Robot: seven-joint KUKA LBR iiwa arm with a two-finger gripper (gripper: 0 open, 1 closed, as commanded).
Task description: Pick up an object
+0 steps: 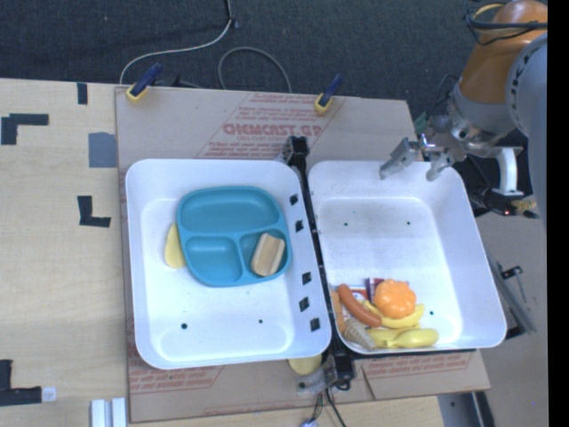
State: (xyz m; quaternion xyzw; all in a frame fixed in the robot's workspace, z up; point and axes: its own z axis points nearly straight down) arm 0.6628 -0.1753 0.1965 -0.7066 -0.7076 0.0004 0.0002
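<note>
2 bins (222,350), jaws (412,165) at rim.

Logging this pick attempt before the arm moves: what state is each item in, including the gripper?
Two-finger gripper: jaws open, holding nothing, above the right bin's far rim.
Blue divided plastic plate: flat in the left white bin.
Tan bread slice: lying in the plate's compartment.
Yellow piece: partly tucked under the plate's edge.
Orange round toy fruit: on top of the toy food pile in the right white bin's near corner.
</note>
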